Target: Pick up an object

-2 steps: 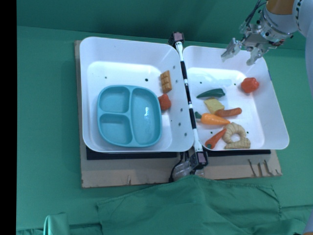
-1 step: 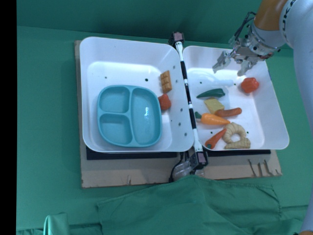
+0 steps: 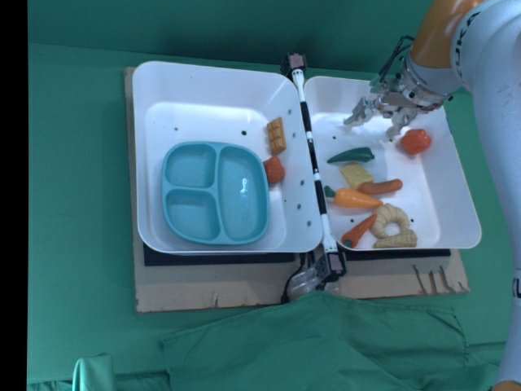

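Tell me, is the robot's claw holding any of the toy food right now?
No. The gripper hangs open above the right bin, with nothing between its fingers. The red pepper lies just beside it, untouched.

Green cloth (image 3: 81, 218) over the whole bench, brown cardboard sheet (image 3: 212, 292) beneath the bins — even, flat light

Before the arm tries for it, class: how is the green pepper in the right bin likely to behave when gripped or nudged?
The green pepper looks like moulded toy food, so it is probably stiff and light. Its long, tapered, rounded form suggests it may roll or pivot if pushed. Its surface looks smooth, so it could slip from a pinch at the narrow end. It lies apart from the yellow wedge, leaving some room.
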Robot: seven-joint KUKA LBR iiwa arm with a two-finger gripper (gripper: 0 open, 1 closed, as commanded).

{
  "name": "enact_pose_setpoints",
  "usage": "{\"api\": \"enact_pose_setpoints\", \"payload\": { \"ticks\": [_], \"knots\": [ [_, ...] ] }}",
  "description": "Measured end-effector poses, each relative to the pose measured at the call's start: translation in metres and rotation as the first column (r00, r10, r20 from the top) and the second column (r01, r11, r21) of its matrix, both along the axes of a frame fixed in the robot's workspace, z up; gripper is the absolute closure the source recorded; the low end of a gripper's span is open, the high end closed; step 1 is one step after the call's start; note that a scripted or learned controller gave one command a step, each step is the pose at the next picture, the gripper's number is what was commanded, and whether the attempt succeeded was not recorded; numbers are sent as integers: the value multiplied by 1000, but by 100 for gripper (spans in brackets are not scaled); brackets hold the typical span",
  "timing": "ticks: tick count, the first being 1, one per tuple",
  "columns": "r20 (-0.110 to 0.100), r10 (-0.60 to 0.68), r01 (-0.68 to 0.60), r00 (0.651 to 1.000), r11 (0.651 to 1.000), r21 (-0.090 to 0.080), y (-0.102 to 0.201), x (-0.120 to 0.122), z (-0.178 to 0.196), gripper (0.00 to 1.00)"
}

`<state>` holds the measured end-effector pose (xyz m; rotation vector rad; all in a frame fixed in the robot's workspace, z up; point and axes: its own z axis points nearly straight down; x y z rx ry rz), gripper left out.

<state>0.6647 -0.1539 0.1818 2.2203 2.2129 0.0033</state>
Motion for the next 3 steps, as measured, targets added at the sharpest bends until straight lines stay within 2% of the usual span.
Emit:
{"api": "enact_pose_setpoints", "payload": {
  "ticks": [1, 2, 3],
  "knots": [
    [14, -2, 2, 1000, 1000, -4, -1, 3, 18, 100],
    [5, 1, -1, 1000, 1000, 0, -5, 0, 67, 100],
    [7, 2, -2, 1000, 1000, -1, -13, 5, 132, 100]
  ]
}}
